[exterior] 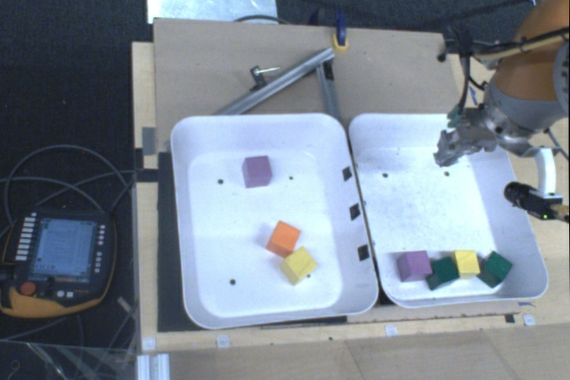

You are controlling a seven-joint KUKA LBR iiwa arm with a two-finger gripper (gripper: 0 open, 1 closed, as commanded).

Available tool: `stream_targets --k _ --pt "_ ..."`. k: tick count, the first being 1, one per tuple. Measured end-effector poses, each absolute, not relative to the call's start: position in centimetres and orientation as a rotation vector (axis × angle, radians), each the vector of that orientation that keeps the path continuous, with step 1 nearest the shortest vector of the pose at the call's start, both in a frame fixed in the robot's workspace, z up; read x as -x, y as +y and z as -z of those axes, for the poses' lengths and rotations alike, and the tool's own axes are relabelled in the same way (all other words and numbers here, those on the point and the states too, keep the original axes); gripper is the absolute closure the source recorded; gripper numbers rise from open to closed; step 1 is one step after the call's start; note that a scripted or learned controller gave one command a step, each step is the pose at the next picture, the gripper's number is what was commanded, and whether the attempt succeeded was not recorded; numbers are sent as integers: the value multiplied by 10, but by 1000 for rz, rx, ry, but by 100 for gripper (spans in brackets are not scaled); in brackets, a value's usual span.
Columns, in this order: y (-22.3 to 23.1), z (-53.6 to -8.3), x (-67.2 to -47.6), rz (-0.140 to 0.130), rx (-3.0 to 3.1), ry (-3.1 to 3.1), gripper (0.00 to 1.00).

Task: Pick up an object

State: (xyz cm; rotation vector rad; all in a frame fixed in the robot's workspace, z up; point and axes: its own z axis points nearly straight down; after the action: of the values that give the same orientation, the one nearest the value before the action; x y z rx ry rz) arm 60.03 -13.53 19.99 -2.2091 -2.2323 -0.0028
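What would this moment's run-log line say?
tool: over right bin, upper part, nothing seen held | right bin: purple, yellow, two green blocks along near wall | left bin: purple, orange, yellow blocks

We cannot make out the fingers of the hand (443, 154) in its grey blur, and the arm (534, 67) runs off the right edge.

Three blocks (283, 238) in left bin (191, 218); four in right bin (525, 280).
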Motion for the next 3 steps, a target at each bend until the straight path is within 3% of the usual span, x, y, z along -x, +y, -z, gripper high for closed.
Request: stream_targets --k 3 --pt "4 -211 -607 5 2210 -2233 100"
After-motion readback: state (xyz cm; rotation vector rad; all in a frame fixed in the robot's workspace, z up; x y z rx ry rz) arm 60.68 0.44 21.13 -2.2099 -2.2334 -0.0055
